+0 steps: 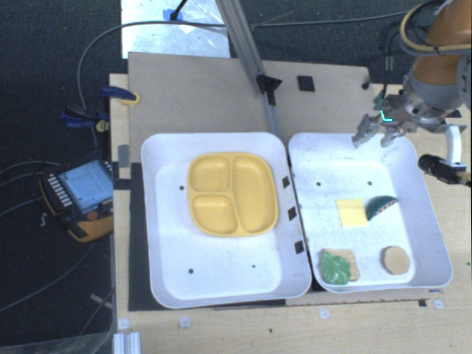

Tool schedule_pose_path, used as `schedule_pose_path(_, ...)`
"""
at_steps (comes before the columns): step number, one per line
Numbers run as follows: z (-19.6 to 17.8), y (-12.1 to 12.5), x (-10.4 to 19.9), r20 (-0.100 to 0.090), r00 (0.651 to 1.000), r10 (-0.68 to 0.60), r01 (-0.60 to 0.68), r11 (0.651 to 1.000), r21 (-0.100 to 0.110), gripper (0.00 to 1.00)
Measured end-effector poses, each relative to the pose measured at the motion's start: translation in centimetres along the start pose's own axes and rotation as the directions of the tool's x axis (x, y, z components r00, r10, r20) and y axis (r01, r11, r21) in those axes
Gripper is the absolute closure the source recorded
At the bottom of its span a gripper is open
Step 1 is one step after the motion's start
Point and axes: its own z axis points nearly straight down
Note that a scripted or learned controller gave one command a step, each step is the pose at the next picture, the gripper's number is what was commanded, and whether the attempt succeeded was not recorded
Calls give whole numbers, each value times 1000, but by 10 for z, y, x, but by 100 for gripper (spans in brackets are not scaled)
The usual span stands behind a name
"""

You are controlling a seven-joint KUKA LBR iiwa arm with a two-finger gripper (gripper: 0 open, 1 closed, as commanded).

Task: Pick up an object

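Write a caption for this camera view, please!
Robot hand hovers open above right bin of toys; yellow tray sits left.

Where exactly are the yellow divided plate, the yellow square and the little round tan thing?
yellow divided plate (214, 214): camera view, lower left compartment.
yellow square (352, 213): camera view, its flat top.
round tan thing (395, 259): camera view, middle of its top.

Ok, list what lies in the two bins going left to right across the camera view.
Yellow divided plate in the left bin → green item on a tan piece → yellow square → dark green wedge → round tan disc, all four in the right bin.
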Motion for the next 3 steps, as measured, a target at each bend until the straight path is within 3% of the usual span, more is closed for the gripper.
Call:
schedule_pose_path(1,-2,1,0,1,1000,0,0,1000,-3,0)
schedule_pose_path(3,122,-1,4,1,1000,0,0,1000,2,0)
